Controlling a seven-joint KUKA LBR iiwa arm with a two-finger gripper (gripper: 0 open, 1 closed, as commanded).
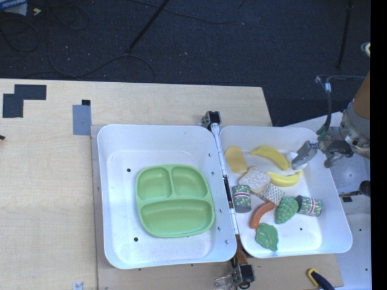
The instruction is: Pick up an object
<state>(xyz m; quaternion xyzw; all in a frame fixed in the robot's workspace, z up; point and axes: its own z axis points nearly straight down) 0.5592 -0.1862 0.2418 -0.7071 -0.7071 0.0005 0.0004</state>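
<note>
The jaws of the grey two-finger gripper (304, 154) hang at the right white bin's (335, 237) three o'clock rim, holding nothing; how wide they stand I cannot tell. The curved yellow plastic banana (270, 156) lies just beside them (likely the nearest target), toward nine o'clock, among clustered toy foods.

I see even, bright overhead light on the white bins (103, 162), soft shadows, slightly blurry detail, dark floor (181, 35).

claw (304, 154) over right bin (331, 234) | green tray (174, 199) in left bin (109, 192)
</note>
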